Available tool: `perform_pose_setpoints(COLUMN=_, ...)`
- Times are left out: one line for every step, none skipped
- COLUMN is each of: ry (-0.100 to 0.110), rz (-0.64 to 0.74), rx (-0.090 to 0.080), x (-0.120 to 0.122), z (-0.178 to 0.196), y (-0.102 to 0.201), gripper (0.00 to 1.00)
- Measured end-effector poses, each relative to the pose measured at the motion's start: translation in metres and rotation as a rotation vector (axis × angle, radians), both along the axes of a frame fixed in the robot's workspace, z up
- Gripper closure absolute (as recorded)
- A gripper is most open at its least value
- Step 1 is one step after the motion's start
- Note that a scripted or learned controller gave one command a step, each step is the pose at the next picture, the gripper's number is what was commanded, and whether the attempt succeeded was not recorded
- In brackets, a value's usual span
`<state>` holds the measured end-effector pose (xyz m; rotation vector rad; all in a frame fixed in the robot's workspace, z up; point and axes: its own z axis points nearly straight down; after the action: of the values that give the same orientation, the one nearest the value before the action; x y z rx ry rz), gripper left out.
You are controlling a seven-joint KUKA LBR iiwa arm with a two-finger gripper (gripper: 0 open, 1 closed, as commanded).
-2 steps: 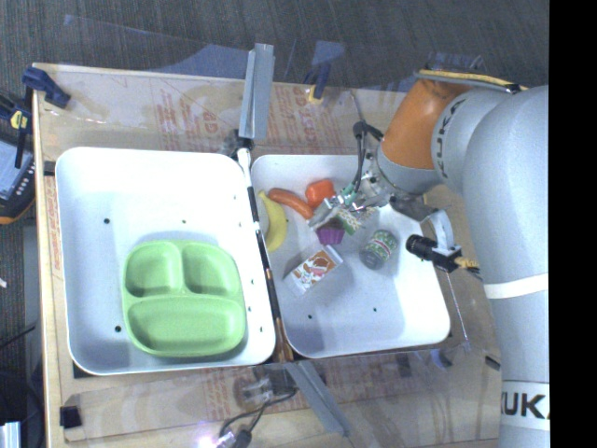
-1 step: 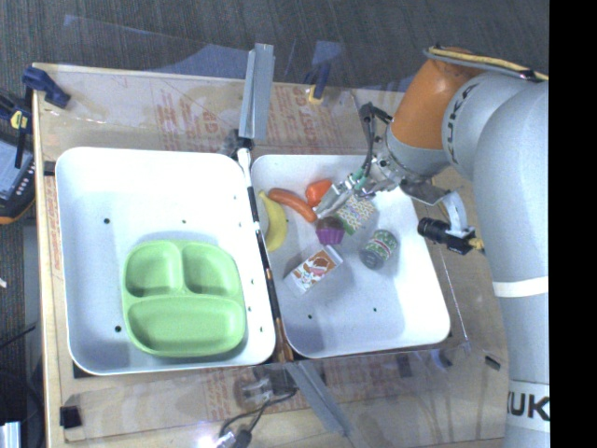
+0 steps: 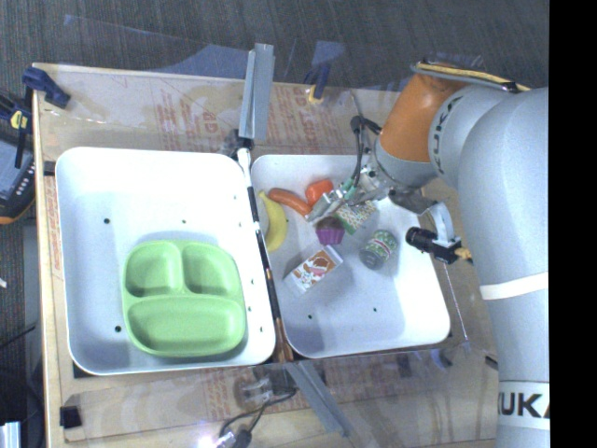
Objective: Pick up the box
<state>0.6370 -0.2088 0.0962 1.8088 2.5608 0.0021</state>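
While the end effector hangs, grip unreadable, the flat printed cardboard box lies on smooth white plastic.

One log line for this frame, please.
task: pick up box | gripper: low in right bin, among carrot and cup | box: lying free, not held | left bin: green tray

The grey two-finger gripper hangs over the right white bin. A small flat printed cardboard box lies just below it, a yellow banana to its left.
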Motion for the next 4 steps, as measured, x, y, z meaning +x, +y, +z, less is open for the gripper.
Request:
perform_pose_setpoints(ry=-0.001, rz=0.058, rx=0.001, x=0.012, z=0.0, y=0.001, gripper=0.0)
perform_pose_setpoints(ry=-0.001, rz=0.061, rx=0.0, x=0.014, z=0.013, y=0.001, gripper=1.0)
perform_pose_setpoints(ry=-0.001, rz=0.061, rx=0.0, x=0.014, z=0.013, y=0.001, gripper=0.0)
perform_pose_setpoints(ry=-0.001, rz=0.038, rx=0.0, x=-0.006, z=0.0, y=0.001, gripper=0.0)
